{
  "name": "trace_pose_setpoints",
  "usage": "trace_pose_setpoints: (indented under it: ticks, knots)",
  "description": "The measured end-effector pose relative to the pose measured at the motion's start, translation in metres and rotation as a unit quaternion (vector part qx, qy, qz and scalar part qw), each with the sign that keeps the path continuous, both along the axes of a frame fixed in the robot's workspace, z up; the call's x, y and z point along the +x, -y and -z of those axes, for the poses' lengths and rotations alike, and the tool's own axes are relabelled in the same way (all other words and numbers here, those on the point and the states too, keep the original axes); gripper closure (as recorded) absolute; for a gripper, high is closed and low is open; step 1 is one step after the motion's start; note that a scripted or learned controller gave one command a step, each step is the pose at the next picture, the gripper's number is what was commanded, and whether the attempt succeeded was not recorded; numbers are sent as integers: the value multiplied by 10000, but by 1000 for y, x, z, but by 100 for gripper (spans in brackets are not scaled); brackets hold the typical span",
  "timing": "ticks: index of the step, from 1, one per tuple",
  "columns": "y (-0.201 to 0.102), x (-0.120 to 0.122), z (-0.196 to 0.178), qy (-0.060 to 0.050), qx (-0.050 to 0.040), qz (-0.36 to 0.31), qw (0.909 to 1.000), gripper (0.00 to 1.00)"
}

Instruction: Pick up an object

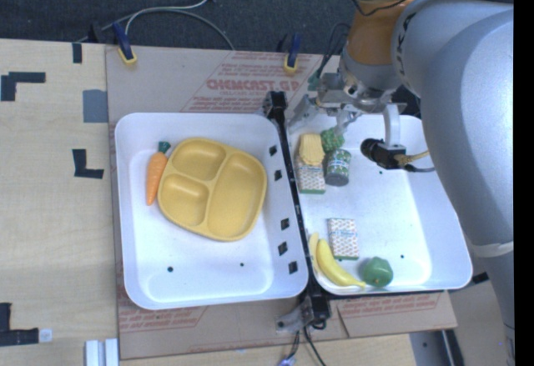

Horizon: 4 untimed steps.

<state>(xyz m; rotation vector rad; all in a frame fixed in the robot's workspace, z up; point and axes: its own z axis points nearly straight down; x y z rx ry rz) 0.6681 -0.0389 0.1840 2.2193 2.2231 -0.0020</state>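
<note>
Gripper [355, 110]: low over the right bin's [417, 214] far end; whether it is open or closed cannot be told.
Nearest objects: green can [338, 167], yellow block [310, 149], just below it.
Left bin [138, 231]: yellow plate [211, 188], carrot [155, 175].

1. Even, bright overhead light falls on the two shallow white plastic bins [142, 273], which read near-white with little surface detail.
2. Shadows are soft and short, hugging the yellow divided plastic plate [213, 188].
3. The large grey metal robot arm [467, 106] shows a broad pale sheen.
4. The whole frame is slightly soft and grainy; small items lack crisp edges.
</note>
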Motion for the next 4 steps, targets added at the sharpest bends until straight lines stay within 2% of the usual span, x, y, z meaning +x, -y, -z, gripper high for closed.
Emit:
trace_pose_setpoints:
  ticks: [1, 2, 3, 4]
  knots:
    - [35, -8, 0, -4, -4, 7, 10000, 0]
    - [57, 1, 99, 11, -4, 3, 10000, 0]
    - [57, 0, 89, -24, -3, -4, 10000, 100]
    - [-15, -51, -1, 6, 9, -7, 10000, 100]
